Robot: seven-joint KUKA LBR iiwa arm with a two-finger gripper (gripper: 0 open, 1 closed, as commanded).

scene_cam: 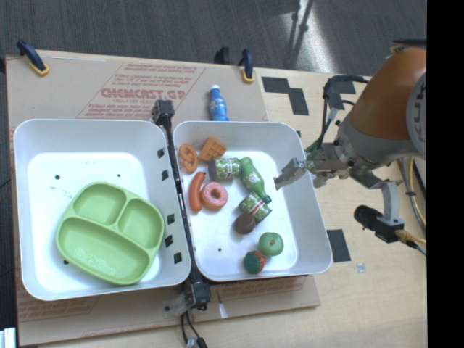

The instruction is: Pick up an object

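The right bin holds several toy foods: a pretzel, a waffle, a green can, a green bottle, an orange sausage, a pink donut, a second can lying on a brown piece, a green apple and a red-and-green fruit. My gripper hangs over that bin's right rim, just right of the green bottle and apart from it. Nothing shows in its grasp.
A light green divided plate lies in the left bin. A blue bottle lies on the cardboard behind the bins. Clamps sit at the bench's back edge and between the bins.
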